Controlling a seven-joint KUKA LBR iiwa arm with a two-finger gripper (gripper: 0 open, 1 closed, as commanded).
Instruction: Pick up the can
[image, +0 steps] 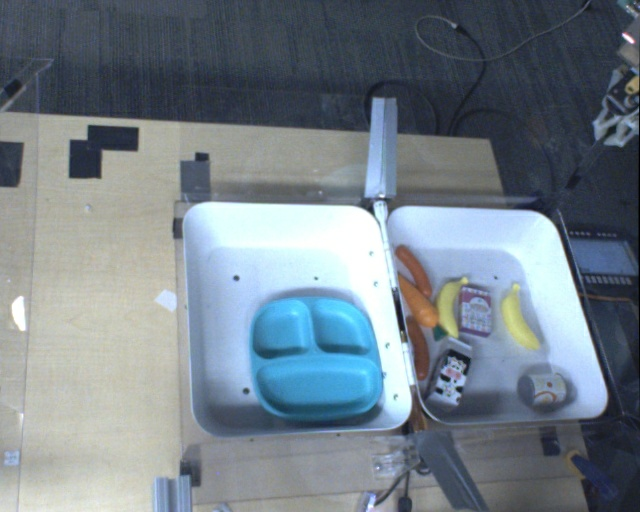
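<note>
A small grey can (543, 388) lies in the near right corner of the right bin (480, 222), its round end facing up toward the camera. It rests alone on the white floor, a little apart from the yellow banana (520, 318) behind it.
The right bin also holds a red box (476, 310), a second banana (449, 306), a black-and-white cow-print carton (452, 375), and orange and brown sausage-like pieces (415, 285) along its left wall. A blue divided tray (315, 358) lies in the left bin (220, 300).
</note>
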